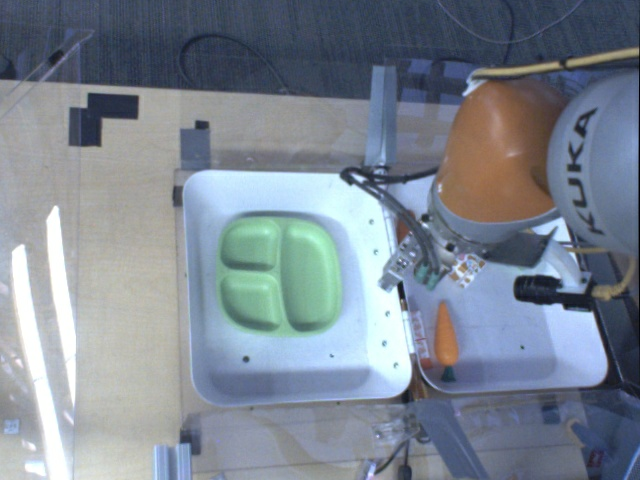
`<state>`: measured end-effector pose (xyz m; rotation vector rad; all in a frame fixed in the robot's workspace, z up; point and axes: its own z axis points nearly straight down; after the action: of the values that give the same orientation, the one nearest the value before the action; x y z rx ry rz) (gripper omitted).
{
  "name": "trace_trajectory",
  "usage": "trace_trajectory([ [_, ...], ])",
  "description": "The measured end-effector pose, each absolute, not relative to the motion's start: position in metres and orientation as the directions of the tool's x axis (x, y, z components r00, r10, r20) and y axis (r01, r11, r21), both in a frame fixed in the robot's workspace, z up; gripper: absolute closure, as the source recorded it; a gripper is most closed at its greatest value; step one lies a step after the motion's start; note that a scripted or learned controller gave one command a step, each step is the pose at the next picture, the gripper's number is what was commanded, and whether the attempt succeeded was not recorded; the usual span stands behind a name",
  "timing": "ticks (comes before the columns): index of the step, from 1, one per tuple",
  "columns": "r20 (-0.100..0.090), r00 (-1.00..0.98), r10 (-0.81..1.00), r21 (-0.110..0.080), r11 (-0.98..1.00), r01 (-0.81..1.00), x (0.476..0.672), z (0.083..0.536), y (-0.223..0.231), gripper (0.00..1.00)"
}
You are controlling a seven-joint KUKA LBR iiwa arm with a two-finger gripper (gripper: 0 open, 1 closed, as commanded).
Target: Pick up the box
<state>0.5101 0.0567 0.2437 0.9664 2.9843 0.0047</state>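
Box [409,320], a thin red-and-white strip at the right bin's [560,368] left wall, lies half hidden under the gripper [415,265], whose grip I cannot tell.

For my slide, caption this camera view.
KUKA arm over the right bin, carrot below; green tray in left bin.

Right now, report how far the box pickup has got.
Done: nothing that the view confirms. In hand: the arm hangs over the right bin, with the gripper low by the wall between the bins; whether it holds anything is unclear. Left: the pickup itself, since no box is seen lifted. A carrot lies in the right bin and a green divided tray in the left bin.
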Motion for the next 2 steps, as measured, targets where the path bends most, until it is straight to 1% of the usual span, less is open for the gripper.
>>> trace_trajectory([
  [1,-0.022,-0.993,0.117,0.006,0.993,0.116,0.497,0.438,0.059,1.0],
  [2,-0.002,-0.996,0.089,0.001,0.996,0.088,0.541,0.274,0.048,1.0],
])
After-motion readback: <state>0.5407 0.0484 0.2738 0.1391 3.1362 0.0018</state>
